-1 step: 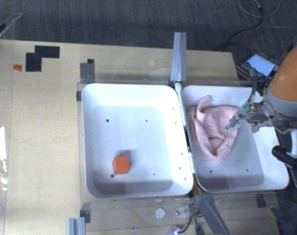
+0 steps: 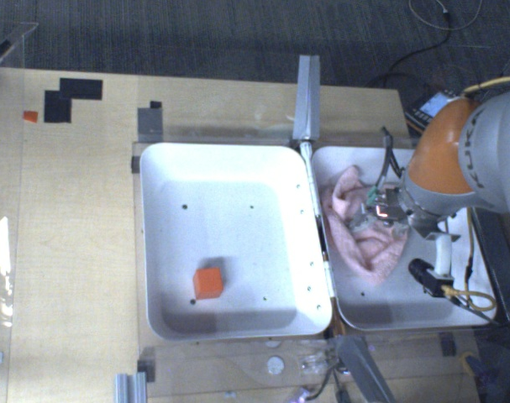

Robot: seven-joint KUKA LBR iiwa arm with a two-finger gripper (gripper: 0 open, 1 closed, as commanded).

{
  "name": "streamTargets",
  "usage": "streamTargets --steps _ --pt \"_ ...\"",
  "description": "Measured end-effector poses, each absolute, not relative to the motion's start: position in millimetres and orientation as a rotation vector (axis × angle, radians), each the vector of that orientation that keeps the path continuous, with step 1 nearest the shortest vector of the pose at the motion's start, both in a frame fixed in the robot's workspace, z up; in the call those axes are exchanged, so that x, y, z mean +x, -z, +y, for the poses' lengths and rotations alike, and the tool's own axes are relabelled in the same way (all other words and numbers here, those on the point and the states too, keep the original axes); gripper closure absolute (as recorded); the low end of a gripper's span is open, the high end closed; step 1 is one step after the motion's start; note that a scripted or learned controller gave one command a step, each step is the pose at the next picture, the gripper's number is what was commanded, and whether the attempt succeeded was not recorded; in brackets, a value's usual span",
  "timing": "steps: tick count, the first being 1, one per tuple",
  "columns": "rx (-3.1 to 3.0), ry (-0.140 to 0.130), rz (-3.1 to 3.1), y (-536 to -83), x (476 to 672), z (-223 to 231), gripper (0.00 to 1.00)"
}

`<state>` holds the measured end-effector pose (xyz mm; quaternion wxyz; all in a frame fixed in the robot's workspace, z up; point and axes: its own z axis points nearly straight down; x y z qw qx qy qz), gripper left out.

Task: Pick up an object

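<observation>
Pink cloth (image 2: 361, 229) is lying bunched in the right bin (image 2: 389, 313), directly beneath the pincer (image 2: 379, 211), which is hovering over its right-hand folds; its long axis is running top to bottom. Whether the pincer is spread or pressed together, I cannot tell.

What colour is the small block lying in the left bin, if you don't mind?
Orange: the block shows best in the camera view, against the white left bin.

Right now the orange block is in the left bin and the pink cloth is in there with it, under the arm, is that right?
Not quite. The orange block is in the left bin, but the pink cloth lies in the right bin, under the arm. The camera view shows the two in separate bins.
</observation>
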<state>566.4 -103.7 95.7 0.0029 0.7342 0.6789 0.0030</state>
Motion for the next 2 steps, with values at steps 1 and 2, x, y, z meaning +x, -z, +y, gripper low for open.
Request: streamTargets --steps 1,2 --pt "2.102 -0.013 2.318 -90.8 610.0 -89.8 0.00" --pt "1.959 -0.016 2.435 -91.7 559.6 -88.2 0.00"
